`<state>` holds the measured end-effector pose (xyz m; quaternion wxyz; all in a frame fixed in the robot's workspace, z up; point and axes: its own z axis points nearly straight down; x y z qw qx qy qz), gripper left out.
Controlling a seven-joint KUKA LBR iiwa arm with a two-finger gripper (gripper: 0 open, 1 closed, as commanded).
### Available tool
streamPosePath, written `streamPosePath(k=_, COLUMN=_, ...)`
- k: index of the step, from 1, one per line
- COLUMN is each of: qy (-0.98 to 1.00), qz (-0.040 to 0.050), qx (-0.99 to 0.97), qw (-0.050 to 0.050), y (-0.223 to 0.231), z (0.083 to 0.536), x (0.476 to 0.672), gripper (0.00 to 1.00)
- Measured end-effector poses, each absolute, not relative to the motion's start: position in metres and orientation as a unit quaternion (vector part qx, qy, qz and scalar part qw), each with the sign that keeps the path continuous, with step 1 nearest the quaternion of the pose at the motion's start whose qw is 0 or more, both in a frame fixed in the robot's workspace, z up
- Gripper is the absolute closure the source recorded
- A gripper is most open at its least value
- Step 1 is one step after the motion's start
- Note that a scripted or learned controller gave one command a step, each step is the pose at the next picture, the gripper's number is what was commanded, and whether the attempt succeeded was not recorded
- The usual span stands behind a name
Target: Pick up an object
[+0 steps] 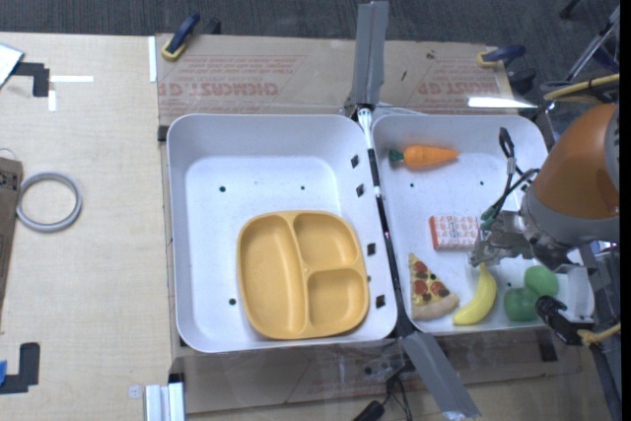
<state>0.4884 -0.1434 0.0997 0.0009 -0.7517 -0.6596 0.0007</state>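
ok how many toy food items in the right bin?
5. Carrot near the far wall, red-and-white packet mid-bin, pizza slice and banana by the near wall, a green piece beside the banana. The arm may hide more.

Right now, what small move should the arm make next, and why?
Probably lower the claw a little toward the banana. The claw sits in the right bin, just above the banana's upper end, beside the pink box; nothing visible is between its fingers.
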Motion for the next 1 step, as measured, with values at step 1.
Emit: streamPosePath(k=1, qy=-0.607, qz=0.0012, qx=-0.794, qw=0.0, y=-0.0904, z=0.1947, x=0.4778, gripper=1.0)
